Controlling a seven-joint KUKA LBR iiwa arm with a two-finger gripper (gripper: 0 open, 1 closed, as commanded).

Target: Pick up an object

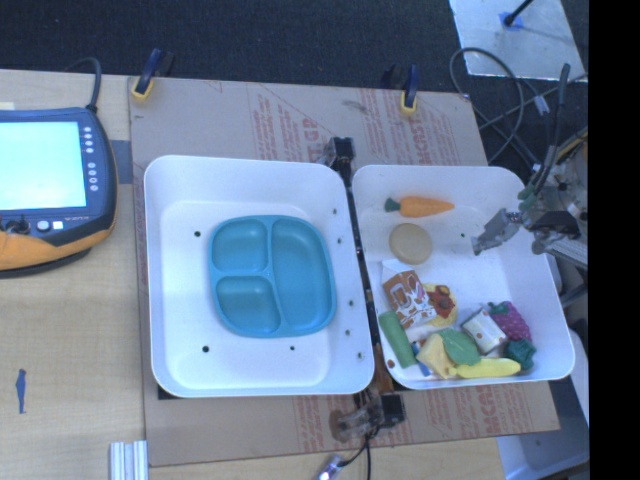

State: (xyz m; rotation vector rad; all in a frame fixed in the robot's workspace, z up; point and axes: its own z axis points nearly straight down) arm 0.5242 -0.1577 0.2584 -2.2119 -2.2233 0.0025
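objects for this pick sit well to the left of and below the pincer (pixel 492 234), and we judge the task hardly begun: nothing is lifted, nothing sits between the fingers, and every toy lies on the floor of the right bin (pixel 540 268). going left to right, we first see the left bin (pixel 165 268), far left of the pincer, holding a blue divided plate (pixel 272 274). next, in the right bin, comes the carrot (pixel 420 206), left of the pincer and slightly above it; its long axis runs left-right, green top pointing left, orange tip pointing right toward the pincer. just below it, the round tan disc (pixel 410 243) has no long axis to speak of. lower left of the pincer lie the snack packet (pixel 405 298) and the green cucumber (pixel 394 340), whose long axis runs up-down with a slight tilt. below the pincer is a heap: a yellow banana (pixel 488 369) lying left-right, and purple grapes (pixel 513 320). the pincer hovers over the bin's right part, touching nothing we can see; whether it is apart or together we cannot tell. still to do, as we judge it: choose a piece, descend, close, lift.
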